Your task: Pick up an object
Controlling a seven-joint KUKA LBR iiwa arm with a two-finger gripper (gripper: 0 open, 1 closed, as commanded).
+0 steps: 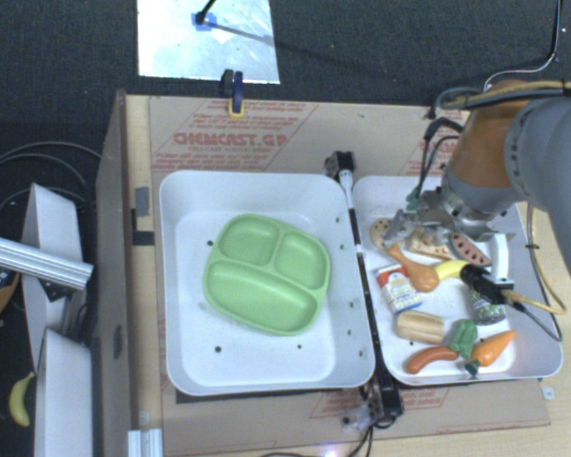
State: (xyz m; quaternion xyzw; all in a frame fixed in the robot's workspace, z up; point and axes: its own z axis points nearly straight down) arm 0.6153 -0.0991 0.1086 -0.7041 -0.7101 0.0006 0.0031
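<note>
The right white bin (542,355) holds several toy foods. Among them are a tan drumstick (417,268), a yellow banana (451,270), a red and white box (397,289), a bread roll (419,326), an orange sausage (428,358), a green vegetable (463,336) and a carrot (496,347). My gripper (405,220) hangs low over the far left part of this bin. It is just beside a speckled cookie (381,228) and above the drumstick. A brown spotted slice (467,248) lies under the wrist.
The left white bin (186,255) holds a green divided plate (266,272). A black divider rail (360,265) runs between the bins. The grey arm with its orange band (485,150) covers the right bin's far right corner.
</note>
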